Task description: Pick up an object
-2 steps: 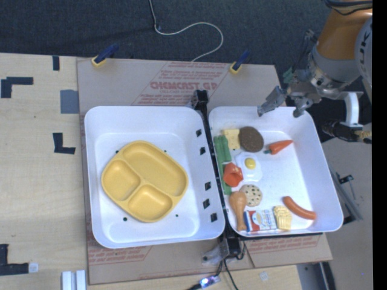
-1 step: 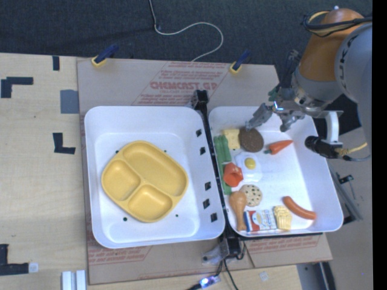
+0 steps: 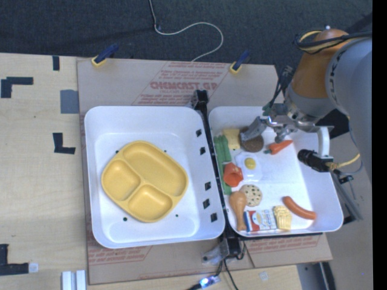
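Gripper [image 3: 261, 128] positioned over right bin [image 3: 317, 180], above brown round piece [image 3: 252, 142]; jaw state not discernible.

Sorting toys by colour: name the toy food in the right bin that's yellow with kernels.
The corn cob, at the bin's near edge between the carton and sausage.

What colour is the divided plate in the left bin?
Yellow, the three-compartment plastic plate; seen clearly in the overhead camera view.

A pale wooden worktop [image 3: 36, 180] carries a printed cardboard sheet [image 3: 175, 83], held by two blue-and-yellow clamps [image 3: 105, 54] at its far edge. Dark tape marks [image 3: 16, 85] dot the wood. Beyond lies dark, perhaps carpeted, floor [image 3: 72, 11], crossed by a thin white cable [image 3: 187, 28].
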`<state>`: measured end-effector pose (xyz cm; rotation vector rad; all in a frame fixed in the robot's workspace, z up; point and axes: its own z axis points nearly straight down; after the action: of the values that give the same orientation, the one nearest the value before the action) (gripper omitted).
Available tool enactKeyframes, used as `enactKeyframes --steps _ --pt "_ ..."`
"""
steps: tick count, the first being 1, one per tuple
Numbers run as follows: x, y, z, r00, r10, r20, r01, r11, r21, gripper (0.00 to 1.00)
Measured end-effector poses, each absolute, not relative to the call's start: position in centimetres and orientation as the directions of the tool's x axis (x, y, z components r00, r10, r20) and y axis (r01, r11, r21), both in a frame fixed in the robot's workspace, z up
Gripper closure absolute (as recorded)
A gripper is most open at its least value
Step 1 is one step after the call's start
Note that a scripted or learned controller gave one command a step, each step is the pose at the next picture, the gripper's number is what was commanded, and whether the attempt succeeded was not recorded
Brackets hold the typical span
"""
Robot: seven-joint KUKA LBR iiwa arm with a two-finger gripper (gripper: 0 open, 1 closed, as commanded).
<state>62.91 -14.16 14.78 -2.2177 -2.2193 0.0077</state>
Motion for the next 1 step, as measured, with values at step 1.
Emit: enactKeyframes --steps 1 --pt "62.39 -13.9 8.43 -0.002 1.0 0.002 1.0 0.002 -0.007 0.0"
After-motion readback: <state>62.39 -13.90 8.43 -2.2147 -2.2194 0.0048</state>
